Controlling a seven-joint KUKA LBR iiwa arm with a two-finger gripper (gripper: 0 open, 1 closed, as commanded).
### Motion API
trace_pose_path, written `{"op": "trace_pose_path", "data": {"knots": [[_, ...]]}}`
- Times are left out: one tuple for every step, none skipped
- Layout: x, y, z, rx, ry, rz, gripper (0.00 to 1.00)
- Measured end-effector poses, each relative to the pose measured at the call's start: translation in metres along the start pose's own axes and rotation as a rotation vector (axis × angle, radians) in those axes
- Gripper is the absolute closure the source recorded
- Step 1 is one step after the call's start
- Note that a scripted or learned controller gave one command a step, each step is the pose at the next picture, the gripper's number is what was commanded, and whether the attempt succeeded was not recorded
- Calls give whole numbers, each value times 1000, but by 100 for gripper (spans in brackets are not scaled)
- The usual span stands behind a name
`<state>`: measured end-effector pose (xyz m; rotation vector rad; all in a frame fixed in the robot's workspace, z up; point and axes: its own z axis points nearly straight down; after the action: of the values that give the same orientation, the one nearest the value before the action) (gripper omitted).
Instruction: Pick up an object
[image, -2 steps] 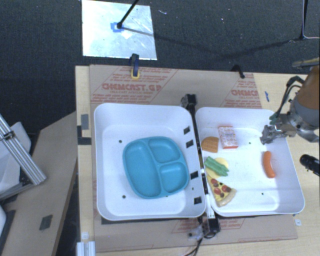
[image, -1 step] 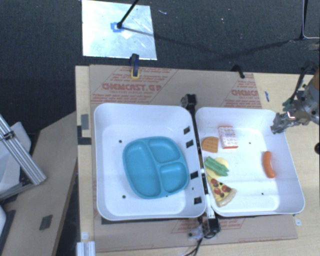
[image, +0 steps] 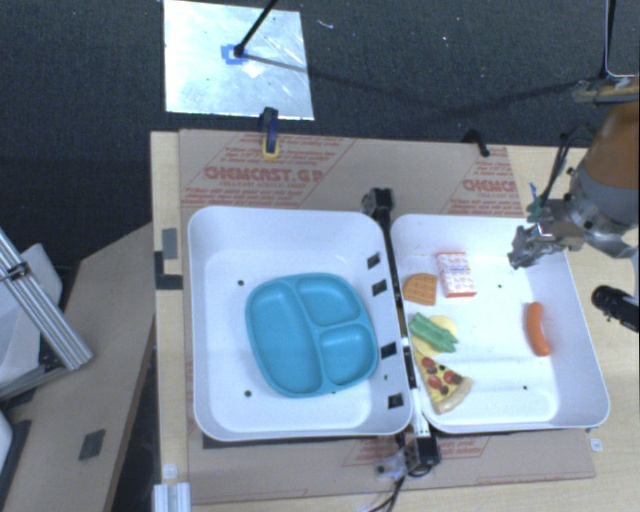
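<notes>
The right bin (image: 560, 400) holds several toy foods: a red-and-white carton (image: 456, 273), a brown cookie (image: 421, 289), a green bean pod (image: 433, 332) over a yellow piece, a pizza slice (image: 443, 383) and an orange sausage (image: 538, 328). My gripper (image: 525, 246) hangs over the bin's upper right part, above and slightly left of the sausage and to the right of the carton. I see nothing between its fingers.
The left bin (image: 215, 250) holds a blue divided plate (image: 305, 333). A black divider with clips (image: 390, 300) runs between the bins. Cardboard (image: 300, 170) lies under both. A metal rail (image: 40, 310) stands at the left.
</notes>
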<state>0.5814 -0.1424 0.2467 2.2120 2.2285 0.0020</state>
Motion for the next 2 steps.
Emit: {"op": "trace_pose_path", "data": {"knots": [[57, 18, 12, 0, 1, -2, 100], [112, 24, 5, 0, 2, -3, 100]]}}
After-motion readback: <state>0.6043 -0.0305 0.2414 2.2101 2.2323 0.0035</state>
